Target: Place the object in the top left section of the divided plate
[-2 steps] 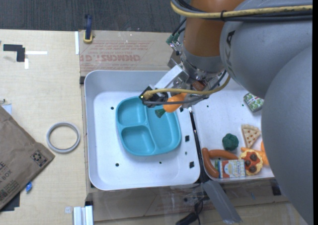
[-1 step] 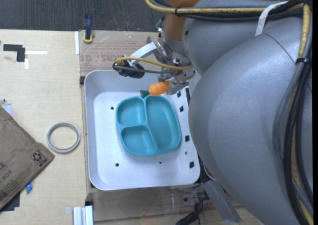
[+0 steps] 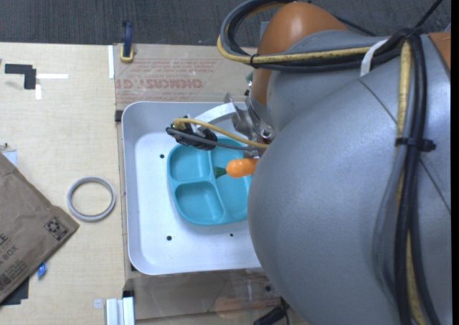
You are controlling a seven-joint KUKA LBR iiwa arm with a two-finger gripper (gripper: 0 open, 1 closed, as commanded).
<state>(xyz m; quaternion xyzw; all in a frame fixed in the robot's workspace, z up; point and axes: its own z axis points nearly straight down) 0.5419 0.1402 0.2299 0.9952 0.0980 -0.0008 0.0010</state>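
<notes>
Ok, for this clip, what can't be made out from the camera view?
- Gripper: the arm covers the wrist end, so its fingers can't be judged.
- Divided plate: its right side is hidden under the arm; the full section layout is unclear.
- Orange object: partly covered by the arm; whether it rests on the plate or is held is unclear.
- White bin: right part hidden by the arm.

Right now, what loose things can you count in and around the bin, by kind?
Divided plate, blue: 1
Orange object: 1
Grey ring: 1
Brown cardboard box: 1
Total: 4
</notes>
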